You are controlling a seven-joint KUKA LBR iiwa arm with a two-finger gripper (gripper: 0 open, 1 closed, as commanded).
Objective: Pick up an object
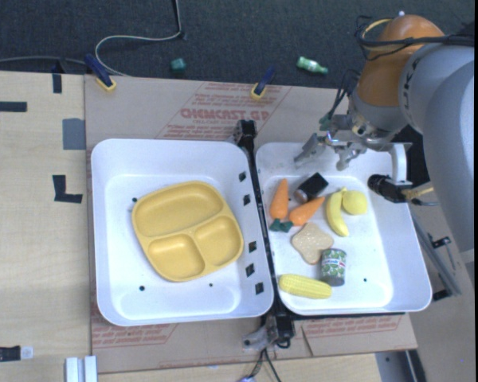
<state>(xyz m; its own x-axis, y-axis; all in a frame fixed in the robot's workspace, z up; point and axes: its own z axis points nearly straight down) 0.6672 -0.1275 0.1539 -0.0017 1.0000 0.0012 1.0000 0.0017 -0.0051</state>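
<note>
Camera view: the hand [328, 151] hangs spread open, holding nothing, over the right bin's [398, 281] back edge, just above a black block [311, 186] beside two carrots [293, 204].

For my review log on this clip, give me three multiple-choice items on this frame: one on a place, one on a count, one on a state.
1. Where is the yellow divided plate?
A. left bin
B. right bin
C. on the cardboard

2. How many carrots are there?
A. one
B. two
C. four

3. How does the gripper stand?
A. clamped on the corn cob
B. holding nothing, above the right bin's far end
C. resting on the plate

Answers: 1 A, it sits alone in that bin. 2 B, two orange ones touch. 3 B, nothing sits between its fingers.
</note>
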